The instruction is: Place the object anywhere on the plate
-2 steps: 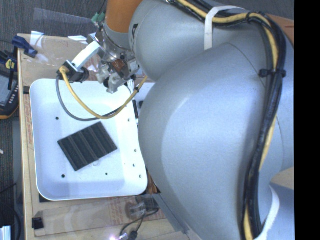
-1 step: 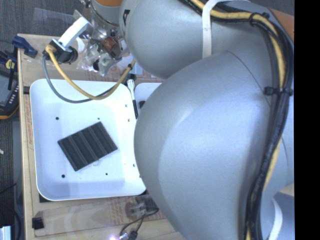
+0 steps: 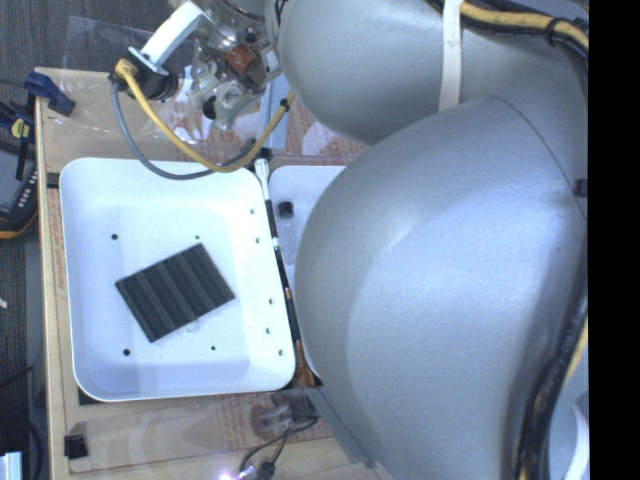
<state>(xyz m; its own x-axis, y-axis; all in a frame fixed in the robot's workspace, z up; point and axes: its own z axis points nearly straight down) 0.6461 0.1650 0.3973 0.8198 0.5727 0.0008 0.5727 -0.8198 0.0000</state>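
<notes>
A dark grey ribbed plate (image 3: 175,290) lies slantwise in the middle of the left white bin (image 3: 90,193). My gripper (image 3: 228,86) hangs high at the top of the view, beyond the far edge of both bins and well clear of the plate. A small reddish-brown piece (image 3: 243,60) shows among the gripper's metal parts; whether it is a held object or part of the tool is unclear. The arm's grey body (image 3: 450,248) hides most of the right bin (image 3: 305,183).
A yellow-and-grey cable (image 3: 180,140) loops from the wrist down over the left bin's far rim. A small dark spot (image 3: 285,209) sits in the visible strip of the right bin. Blue clamps and a dark device (image 3: 15,183) lie past the bench's left edge.
</notes>
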